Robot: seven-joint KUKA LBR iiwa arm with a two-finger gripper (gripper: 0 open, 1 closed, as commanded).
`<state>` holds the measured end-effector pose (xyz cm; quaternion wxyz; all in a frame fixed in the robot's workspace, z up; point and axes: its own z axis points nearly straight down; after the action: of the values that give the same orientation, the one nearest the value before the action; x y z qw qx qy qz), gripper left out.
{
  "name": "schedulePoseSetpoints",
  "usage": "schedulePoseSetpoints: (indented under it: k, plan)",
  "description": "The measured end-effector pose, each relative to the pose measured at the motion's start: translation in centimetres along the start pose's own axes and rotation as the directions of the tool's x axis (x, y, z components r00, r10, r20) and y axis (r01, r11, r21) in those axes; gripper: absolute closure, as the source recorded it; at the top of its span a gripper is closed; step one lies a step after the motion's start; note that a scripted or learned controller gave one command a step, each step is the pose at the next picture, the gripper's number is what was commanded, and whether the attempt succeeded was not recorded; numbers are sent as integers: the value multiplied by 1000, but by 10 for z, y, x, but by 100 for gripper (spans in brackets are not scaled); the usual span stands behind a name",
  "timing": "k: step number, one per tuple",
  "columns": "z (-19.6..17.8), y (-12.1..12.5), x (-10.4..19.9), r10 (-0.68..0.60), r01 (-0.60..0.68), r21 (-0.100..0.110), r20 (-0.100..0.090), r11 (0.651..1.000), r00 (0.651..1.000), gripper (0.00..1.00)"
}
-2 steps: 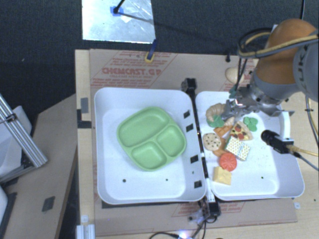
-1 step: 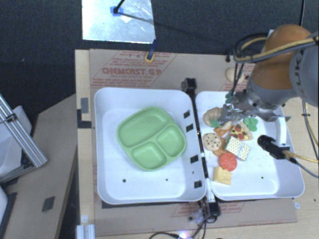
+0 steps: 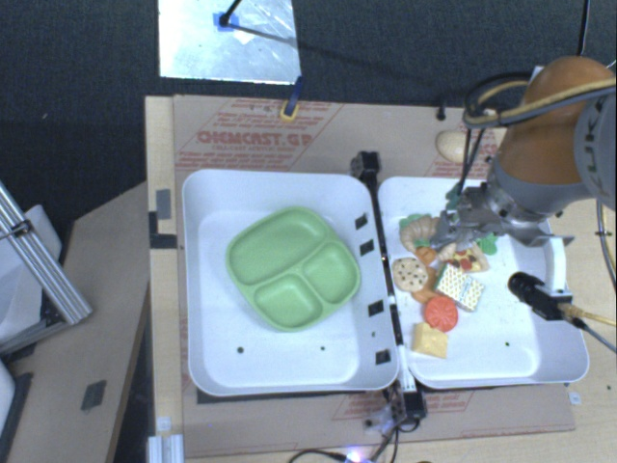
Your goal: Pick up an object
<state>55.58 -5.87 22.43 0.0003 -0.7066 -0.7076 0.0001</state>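
White bins (image 3: 289, 374), glossy moulded plastic

Grey arm (image 3: 549, 177) with a rounded orange band, dark cables looping above it

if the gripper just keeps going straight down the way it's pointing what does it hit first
Most likely the cluster of toy food in the right bin. The gripper points down over the pile's upper end, near the tan piece. Depth is unclear from this slanted view, so which piece is uncertain.
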Motion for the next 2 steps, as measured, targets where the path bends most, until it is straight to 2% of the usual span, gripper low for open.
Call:
schedulePoseSetpoints:
  k: [1, 2]
  plan:
    - [-1, 18, 9, -4, 4, -4, 0, 1000, 1000, 100]
    - [-2, -2, 10, 1, -1, 0, 0, 1000, 1000, 100]
